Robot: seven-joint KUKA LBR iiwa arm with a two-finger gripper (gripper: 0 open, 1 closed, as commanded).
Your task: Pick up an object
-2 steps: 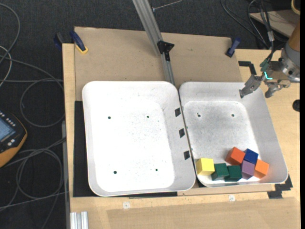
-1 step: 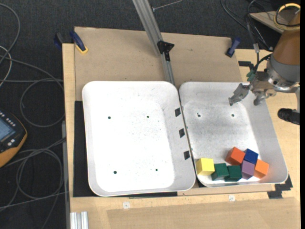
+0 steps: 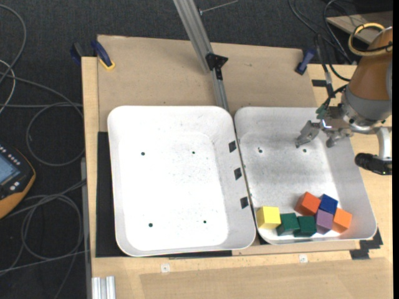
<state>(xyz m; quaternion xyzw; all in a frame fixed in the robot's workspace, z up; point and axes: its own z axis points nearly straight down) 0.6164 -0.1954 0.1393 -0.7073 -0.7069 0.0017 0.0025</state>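
Blocks huddle in the right bin's (image 3: 349, 185) near corner: yellow block (image 3: 269, 216), two green blocks (image 3: 297, 224), red-orange block (image 3: 308, 202), blue block (image 3: 328, 202), purple block (image 3: 325, 218), orange block (image 3: 342, 218). Gripper (image 3: 319, 134) hovers over the bin's far end, well apart from them, fingers (image 3: 307, 133) spread wide, gripping nothing. Left bin (image 3: 124, 167) sits beside. Metal pole (image 3: 196, 30) slants across the wooden counter (image 3: 162, 67); cables (image 3: 37, 123) trail over dark carpet.
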